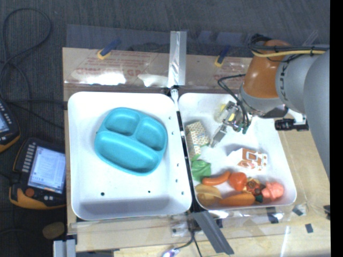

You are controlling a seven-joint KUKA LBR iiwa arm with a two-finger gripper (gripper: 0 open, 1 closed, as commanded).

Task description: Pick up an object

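My gripper [223, 128] hangs low over the upper middle of the right bin [268, 126], under the orange band of the arm. It is just right of a tan patterned packet [196, 135] lying by the bin's left wall. Nothing can be seen held in it. Along the near side of this bin lie a green toy [201, 168], an orange sausage shape [216, 178], a red-orange round piece [238, 181], a white and orange card [253, 159], a pink piece [274, 190] and a long orange piece [236, 199].
The left bin [86, 186] holds a blue divided plate [131, 139]. A raised divider [181, 143] separates the two bins. A handheld control pad [40, 173] lies off the bench at the left. Cables run past the right bin's far edge.
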